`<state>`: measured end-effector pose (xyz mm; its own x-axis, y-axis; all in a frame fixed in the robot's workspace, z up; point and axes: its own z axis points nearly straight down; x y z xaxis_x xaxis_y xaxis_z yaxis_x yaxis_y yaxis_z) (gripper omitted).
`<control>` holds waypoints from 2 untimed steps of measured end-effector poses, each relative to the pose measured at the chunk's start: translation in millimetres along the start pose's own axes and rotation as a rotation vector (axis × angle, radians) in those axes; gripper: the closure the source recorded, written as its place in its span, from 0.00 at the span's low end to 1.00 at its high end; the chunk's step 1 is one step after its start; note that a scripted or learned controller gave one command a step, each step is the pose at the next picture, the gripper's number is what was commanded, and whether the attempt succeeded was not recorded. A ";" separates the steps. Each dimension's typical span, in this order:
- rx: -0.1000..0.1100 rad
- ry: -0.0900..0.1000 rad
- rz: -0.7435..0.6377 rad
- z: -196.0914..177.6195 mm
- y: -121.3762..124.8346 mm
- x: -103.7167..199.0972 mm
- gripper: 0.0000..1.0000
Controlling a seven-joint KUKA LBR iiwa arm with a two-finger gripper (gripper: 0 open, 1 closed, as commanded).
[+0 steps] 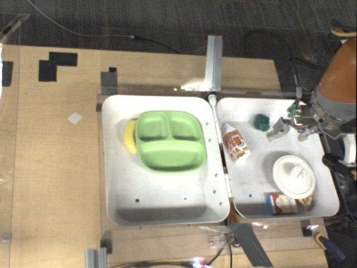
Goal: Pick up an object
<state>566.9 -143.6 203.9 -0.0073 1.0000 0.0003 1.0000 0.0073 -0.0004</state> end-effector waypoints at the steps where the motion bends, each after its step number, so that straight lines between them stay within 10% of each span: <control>1: -0.003 -0.002 0.118 81.6 51.2 44.2 0.00; 2: -0.005 -0.002 0.030 119.3 104.2 17.6 0.00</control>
